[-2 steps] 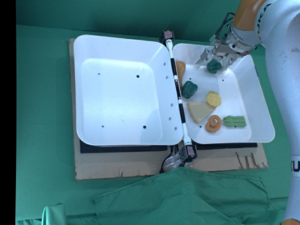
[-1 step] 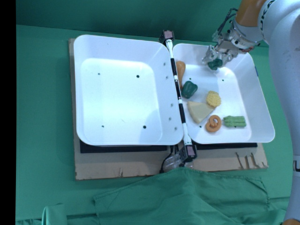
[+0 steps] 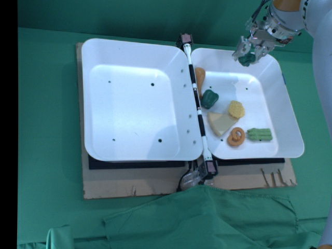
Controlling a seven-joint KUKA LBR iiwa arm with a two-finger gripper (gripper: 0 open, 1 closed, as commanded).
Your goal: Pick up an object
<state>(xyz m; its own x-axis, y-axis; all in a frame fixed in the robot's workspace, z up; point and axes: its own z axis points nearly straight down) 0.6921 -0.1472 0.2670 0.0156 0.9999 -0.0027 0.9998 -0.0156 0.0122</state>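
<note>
Gripper: the gripper point(image 3: 250, 53) hangs over the far edge of the right bin point(image 3: 290, 139), fingers closed around a small dark green object point(image 3: 247, 59) that shows between the tips, clear of the bin floor.
Step in hand: by my judgement, the lift after a grasp; the green object looks to be held only at the fingertips.
How to do it well: raise straight and slowly, no wrist twist, no sideways swing until well above the rim; a tip-only hold could slip with a jerk.
Risk: if it drops, it probably lands on the far rim and may roll off the bin.
Right bin, near side: a green ridged piece point(image 3: 259, 134) just beside an orange pretzel-shaped ring point(image 3: 236, 137).
Right bin, middle: a pale yellow wedge point(image 3: 222, 122), a round yellow piece point(image 3: 236, 109) touching or nearly touching it.
Right bin, farther: a dark green pepper-like piece point(image 3: 209, 98), then an orange-brown lump point(image 3: 199, 77) against the divider point(image 3: 195, 104).
Left bin: the left bin point(image 3: 91, 95) has bare white floor with a few small dark dots.
Under both: a cardboard sheet point(image 3: 114, 188) on green cloth point(image 3: 46, 139).
</note>
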